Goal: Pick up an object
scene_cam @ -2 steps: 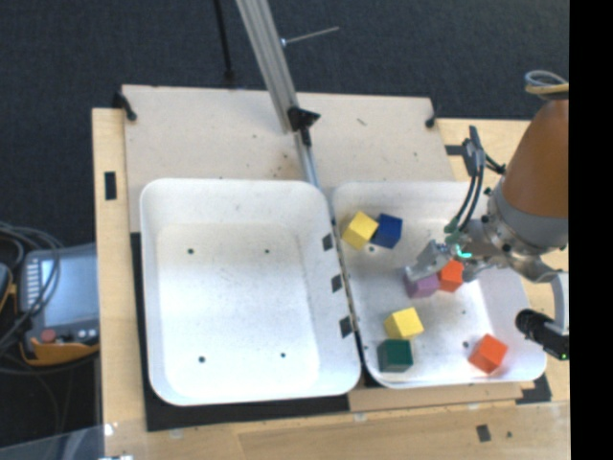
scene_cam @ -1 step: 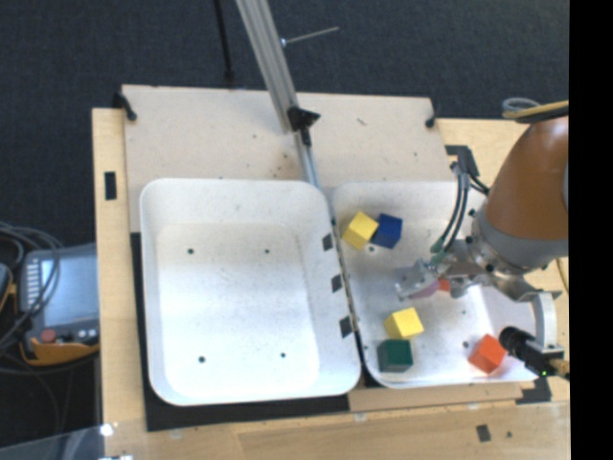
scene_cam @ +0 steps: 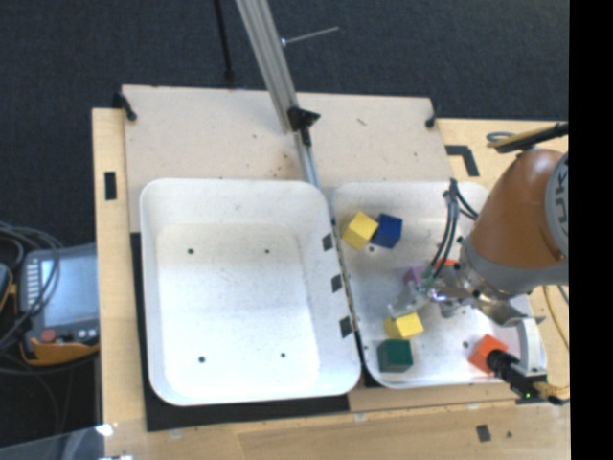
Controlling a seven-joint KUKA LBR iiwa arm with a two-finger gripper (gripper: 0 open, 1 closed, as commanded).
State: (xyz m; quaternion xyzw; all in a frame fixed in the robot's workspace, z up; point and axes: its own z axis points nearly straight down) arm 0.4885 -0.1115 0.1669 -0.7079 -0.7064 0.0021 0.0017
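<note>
Yellow block (scene_cam: 405, 326): lay in the right bin (scene_cam: 421, 377), just above the green block (scene_cam: 394, 355), my guess for the target.
Gripper (scene_cam: 414, 305): hung just above it; I couldn't tell how far its fingers stood apart, or whether they held anything.
Advice: centre on the yellow block, staying off green.
Farther up: yellow cube (scene_cam: 361, 229) touching blue cube (scene_cam: 388, 230).
Right: orange piece (scene_cam: 485, 351).
</note>
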